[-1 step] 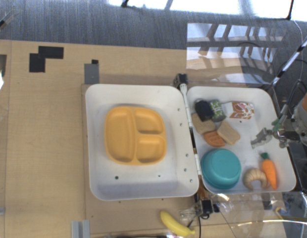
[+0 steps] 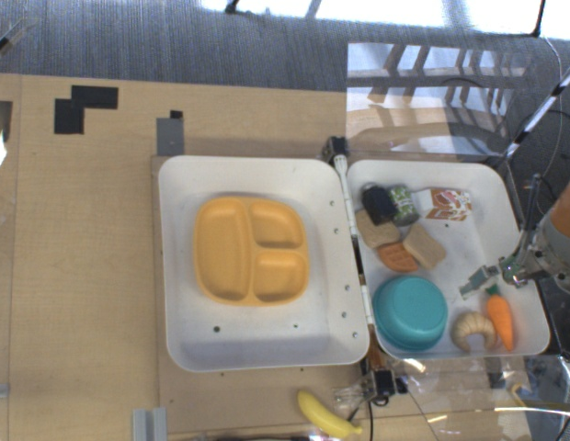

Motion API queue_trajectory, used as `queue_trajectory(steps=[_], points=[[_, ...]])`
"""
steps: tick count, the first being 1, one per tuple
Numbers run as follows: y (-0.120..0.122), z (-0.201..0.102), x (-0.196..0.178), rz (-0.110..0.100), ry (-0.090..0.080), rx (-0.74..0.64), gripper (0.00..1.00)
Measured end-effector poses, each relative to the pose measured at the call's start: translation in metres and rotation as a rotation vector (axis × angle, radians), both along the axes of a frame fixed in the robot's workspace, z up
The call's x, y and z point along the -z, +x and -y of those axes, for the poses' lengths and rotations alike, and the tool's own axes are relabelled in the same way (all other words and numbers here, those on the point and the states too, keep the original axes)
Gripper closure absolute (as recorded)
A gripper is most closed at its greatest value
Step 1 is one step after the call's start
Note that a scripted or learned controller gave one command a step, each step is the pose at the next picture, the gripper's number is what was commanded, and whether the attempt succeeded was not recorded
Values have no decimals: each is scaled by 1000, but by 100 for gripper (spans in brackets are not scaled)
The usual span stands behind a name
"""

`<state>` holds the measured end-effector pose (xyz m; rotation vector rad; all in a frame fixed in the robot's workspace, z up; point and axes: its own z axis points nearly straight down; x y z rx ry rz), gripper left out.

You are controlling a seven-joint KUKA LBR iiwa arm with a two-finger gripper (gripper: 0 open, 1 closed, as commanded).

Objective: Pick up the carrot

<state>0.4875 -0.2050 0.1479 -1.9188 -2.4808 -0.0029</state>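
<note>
1. Lowest in the frame, outside the bins, a banana (image 2: pixel 327 415) lies on the bench (image 2: pixel 83 274) beside a tangle of clear plastic wrap (image 2: pixel 409 375).
2. Along the bottom of the right bin (image 2: pixel 506 184) sit a teal bowl (image 2: pixel 410 312), a pale croissant-shaped pastry (image 2: pixel 474 330), and at the lower right the carrot (image 2: pixel 500 320). The carrot is orange with a small green tuft at its upper end; its long axis runs nearly up-and-down in the frame, tip toward the bottom edge, and it lies just beside the pastry.
3. My gripper (image 2: pixel 492 277) hangs just above the carrot's green end in the picture, reaching in from the right edge. One grey finger (image 2: pixel 476 281) juts toward the left; I cannot tell from this angle whether my jaws are open or closed, and nothing is seen between them.
4. The relation that matters: the carrot lies just below and slightly right of my fingertips. I judge the grasp needs a short shift toward the bottom of the frame, with my jaws closing across the carrot's width.
5. Farther up the right bin are an orange disc (image 2: pixel 399 257), a tan block (image 2: pixel 424 244), a dark object (image 2: pixel 379 203) and a small carton (image 2: pixel 449 204).
6. The left bin (image 2: pixel 184 338) holds a yellow divided plate (image 2: pixel 251 250).
</note>
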Motion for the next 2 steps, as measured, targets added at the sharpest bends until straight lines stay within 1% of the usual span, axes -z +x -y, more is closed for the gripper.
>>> queue_trajectory(steps=[1, 2], points=[[5, 0, 57, 15, -7, -267, 0], [8, -1, 44, 22, -6, -264, 100]])
